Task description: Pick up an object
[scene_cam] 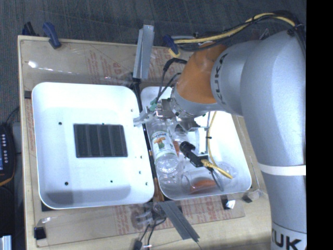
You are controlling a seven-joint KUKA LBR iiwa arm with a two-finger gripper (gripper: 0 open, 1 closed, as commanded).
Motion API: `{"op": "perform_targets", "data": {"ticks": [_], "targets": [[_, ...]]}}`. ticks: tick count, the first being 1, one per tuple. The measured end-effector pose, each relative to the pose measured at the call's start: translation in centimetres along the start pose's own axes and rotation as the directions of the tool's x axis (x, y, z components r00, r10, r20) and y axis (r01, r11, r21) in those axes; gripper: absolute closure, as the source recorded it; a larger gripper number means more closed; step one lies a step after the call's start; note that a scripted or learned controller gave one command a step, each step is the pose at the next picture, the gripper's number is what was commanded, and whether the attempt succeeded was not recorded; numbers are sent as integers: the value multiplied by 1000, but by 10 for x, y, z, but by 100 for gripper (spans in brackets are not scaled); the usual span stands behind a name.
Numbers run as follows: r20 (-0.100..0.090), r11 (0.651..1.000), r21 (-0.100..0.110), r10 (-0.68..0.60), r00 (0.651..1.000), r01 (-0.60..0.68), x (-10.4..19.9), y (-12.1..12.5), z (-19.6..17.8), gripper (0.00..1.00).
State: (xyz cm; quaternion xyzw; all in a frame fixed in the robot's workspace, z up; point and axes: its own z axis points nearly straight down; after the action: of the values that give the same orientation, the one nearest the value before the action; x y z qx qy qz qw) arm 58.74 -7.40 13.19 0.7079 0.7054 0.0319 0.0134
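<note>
Though lying flat on its side in the right bin (231, 139), hard against the wall nearest the left bin, looks an awkward thing to take: clear plastic bottle (164, 152), pale label with a touch of orange on its upper half, lower end toward the near rim. Judged light and probably empty, so little weight to lift, but easy to knock and set rolling. Thin-walled, by the look of it; likely to dent under a hard squeeze and spring back, not to break. Smooth and glossy, hence slippery; round, hence prone to squirt out of a pinch placed off centre. Best taken across the body at the labelled band, for the better friction of label over bare plastic, closing across the width and not along the length. Little room on the wall side for reaching down, so worth allowing for.

Just beside the bottle, toward the near right corner: something orange-red (202, 183), low and partly seen through clear plastic, too unclear to name. Over the bottle's upper end: gripper (173, 120), hanging under the orange-banded wrist, close above the bottle. Cannot tell whether released or clenched, nor whether touching the bottle; nothing seen held. Farther out, in the left bin (47, 95): dark ribbed rectangle (100, 140) lying flat near the middle, well apart from the arm.
</note>
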Motion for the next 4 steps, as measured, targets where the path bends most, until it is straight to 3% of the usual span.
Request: {"op": "perform_targets", "data": {"ticks": [1,2,3,4], "targets": [[-29,1000,5,-31,999,31,25,4,-11,100],[20,992,68,-110,994,109,-16,35,-118,100],[19,992,68,-110,994,109,-16,35,-118,0],[23,996,71,-56,998,55,-43,23,34,0]]}}
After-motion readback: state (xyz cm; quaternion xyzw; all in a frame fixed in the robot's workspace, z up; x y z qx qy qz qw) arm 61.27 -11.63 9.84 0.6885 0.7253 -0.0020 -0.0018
